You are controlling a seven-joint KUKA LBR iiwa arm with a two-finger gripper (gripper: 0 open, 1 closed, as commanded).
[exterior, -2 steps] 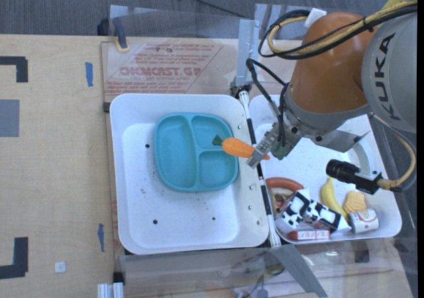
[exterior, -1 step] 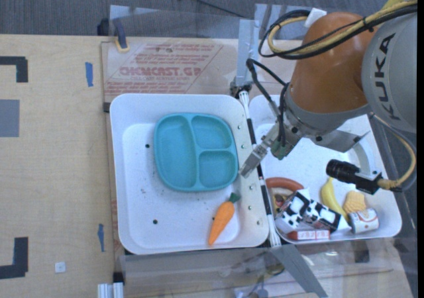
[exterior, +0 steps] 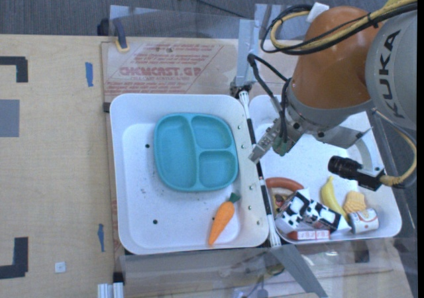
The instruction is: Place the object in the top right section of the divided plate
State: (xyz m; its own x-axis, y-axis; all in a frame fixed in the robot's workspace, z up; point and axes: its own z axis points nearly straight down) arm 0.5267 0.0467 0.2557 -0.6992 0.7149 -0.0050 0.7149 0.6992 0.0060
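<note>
A teal divided plate [exterior: 195, 152] lies in the left bin [exterior: 132, 177], with one long section on its left and two smaller ones on its right. The top right section [exterior: 211, 134] holds nothing. My gripper [exterior: 270, 148] hangs over the left edge of the right bin [exterior: 384, 224], just right of the plate, open with nothing between its fingers. Toy food lies below it in the right bin: a red sausage [exterior: 283, 184], a black-and-white cow-patterned piece [exterior: 308, 210], a yellow banana [exterior: 331, 196] and a yellow-and-white piece [exterior: 360, 210].
An orange carrot [exterior: 222, 221] rests in the left bin's front right corner, below the plate. The ridge where the two bins meet [exterior: 255, 184] runs under the gripper. A black cylinder on the arm [exterior: 351, 169] juts over the right bin. A cardboard sheet [exterior: 165, 71] lies behind the left bin.
</note>
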